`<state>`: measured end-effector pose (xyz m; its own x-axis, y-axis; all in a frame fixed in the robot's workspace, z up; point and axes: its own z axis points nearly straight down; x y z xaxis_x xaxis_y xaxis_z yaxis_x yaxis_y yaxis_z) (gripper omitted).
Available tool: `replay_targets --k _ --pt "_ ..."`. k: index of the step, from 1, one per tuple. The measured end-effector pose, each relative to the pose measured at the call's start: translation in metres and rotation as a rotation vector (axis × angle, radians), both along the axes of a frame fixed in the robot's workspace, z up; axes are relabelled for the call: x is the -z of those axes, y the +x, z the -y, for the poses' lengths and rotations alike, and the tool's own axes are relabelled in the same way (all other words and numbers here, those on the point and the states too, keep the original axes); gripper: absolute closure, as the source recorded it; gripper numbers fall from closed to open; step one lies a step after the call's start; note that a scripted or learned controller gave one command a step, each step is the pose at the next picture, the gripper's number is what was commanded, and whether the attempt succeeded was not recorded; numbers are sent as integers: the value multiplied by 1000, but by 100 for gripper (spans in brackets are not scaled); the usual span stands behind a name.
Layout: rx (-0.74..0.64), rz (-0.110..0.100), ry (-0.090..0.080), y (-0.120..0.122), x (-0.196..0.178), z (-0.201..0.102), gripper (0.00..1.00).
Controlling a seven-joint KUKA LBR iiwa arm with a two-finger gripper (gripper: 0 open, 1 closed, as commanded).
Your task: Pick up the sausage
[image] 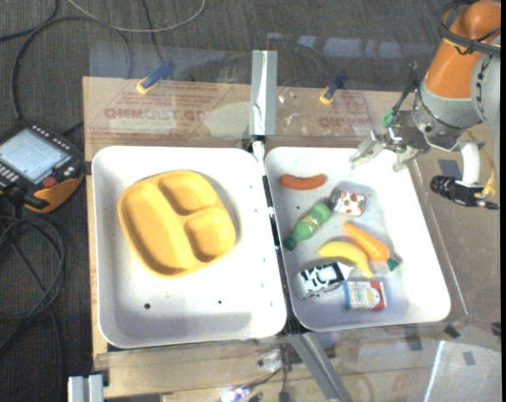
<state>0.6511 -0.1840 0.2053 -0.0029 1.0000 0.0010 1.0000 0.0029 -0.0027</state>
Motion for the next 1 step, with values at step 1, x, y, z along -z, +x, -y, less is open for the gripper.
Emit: replay_targets --k 1 --pt "-2 -2 -1 1 -8 -1 100"
